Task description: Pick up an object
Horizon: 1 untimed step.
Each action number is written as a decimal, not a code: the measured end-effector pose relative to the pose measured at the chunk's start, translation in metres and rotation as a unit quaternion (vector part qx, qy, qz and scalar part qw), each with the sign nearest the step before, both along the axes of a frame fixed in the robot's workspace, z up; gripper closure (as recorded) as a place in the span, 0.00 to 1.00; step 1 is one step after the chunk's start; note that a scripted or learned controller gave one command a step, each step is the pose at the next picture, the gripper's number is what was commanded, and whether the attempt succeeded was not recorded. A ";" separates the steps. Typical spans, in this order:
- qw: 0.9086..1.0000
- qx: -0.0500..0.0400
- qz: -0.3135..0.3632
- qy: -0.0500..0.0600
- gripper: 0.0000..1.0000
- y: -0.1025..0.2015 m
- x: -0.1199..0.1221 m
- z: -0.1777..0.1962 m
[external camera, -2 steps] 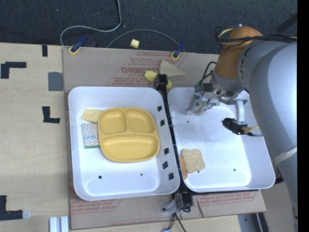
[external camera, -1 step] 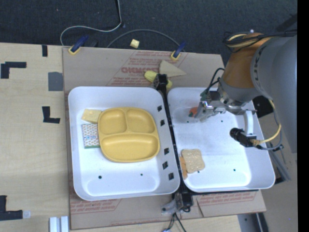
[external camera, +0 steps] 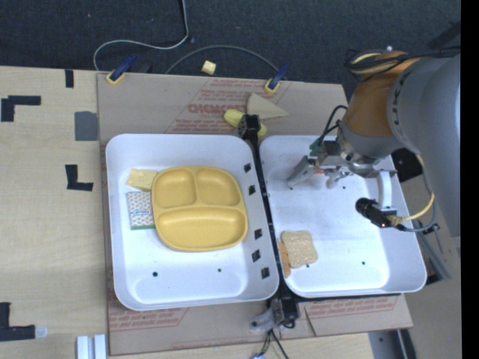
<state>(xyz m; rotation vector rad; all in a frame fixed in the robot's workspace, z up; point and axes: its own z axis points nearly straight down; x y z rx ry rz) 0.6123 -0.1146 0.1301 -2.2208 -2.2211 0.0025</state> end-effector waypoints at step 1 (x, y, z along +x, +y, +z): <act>1.000 0.000 0.000 0.006 0.00 -0.018 0.056 -0.047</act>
